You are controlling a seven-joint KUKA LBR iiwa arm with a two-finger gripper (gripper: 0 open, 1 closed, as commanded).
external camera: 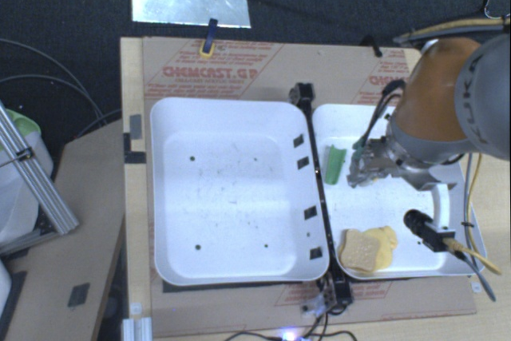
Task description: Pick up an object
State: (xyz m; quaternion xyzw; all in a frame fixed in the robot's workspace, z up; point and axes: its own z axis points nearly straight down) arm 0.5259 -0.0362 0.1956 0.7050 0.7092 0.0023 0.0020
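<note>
Nearest the camera, a yellow sponge is seen in the right bin. Just left of the pincer, a green block lies flat. Nothing is seen gripped; how far the pincer is opened cannot be told.

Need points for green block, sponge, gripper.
green block (334,164), camera view, middle of its top face
sponge (367,248), camera view, centre of the yellow pad
gripper (357,172), camera view, midway between its fingertips
</note>
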